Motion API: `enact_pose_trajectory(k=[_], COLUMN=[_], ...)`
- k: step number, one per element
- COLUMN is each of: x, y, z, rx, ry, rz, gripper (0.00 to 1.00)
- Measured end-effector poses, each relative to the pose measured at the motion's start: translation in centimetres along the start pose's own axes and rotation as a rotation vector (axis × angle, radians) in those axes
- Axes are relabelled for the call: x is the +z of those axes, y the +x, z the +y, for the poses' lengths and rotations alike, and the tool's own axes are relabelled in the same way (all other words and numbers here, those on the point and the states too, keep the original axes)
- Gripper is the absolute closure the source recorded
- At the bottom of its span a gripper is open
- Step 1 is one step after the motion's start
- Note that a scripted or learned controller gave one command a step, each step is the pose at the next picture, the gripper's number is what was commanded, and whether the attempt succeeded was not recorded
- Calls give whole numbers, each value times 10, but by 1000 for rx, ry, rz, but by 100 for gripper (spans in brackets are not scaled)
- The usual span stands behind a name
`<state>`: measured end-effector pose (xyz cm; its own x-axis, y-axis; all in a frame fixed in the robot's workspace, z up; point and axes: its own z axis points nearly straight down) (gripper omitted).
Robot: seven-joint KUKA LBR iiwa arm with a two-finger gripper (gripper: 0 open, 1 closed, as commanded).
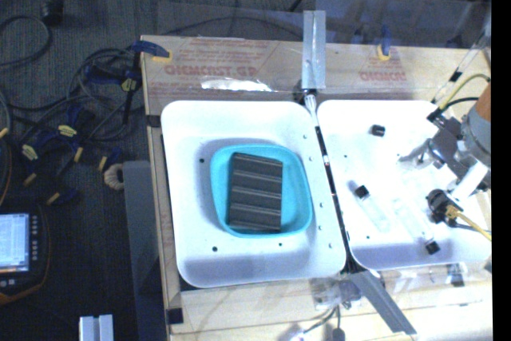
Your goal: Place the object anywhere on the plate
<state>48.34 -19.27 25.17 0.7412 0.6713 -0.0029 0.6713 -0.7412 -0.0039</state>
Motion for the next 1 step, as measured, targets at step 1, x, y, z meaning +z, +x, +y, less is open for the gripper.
enact_pose_trajectory(k=[1], x=[40], y=[-17], z=[18], rx=[24], ry=[0], rz=[-1], gripper=[0])
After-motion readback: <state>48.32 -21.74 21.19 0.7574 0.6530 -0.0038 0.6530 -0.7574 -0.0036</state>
